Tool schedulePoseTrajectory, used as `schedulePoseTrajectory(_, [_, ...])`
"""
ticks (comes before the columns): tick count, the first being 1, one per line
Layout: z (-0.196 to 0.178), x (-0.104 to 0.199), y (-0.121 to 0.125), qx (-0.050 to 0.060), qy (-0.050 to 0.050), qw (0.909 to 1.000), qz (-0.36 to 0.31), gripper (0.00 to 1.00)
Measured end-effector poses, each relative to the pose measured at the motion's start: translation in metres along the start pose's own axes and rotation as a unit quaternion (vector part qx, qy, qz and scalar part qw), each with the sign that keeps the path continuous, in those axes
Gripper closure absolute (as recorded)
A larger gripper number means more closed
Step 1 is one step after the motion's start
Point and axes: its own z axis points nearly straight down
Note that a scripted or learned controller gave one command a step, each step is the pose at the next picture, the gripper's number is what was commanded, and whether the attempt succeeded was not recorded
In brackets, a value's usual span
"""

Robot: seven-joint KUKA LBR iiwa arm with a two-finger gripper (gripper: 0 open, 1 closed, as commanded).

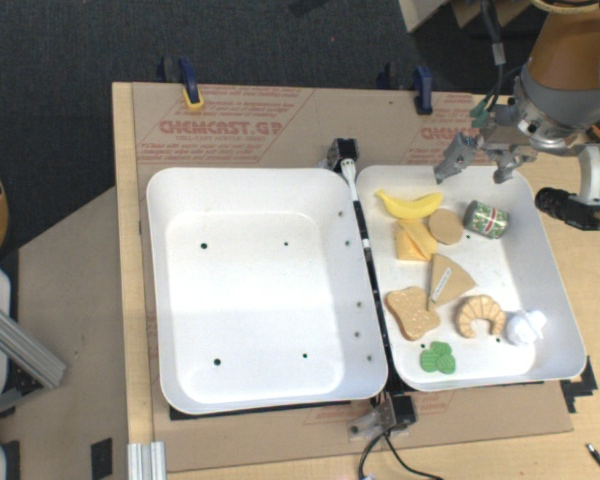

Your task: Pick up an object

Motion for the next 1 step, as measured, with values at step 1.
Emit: schedulePoseTrajectory(1, [0.1057,0.0089,-0.0796,0.008,0.002,1.0,0.001,0.0])
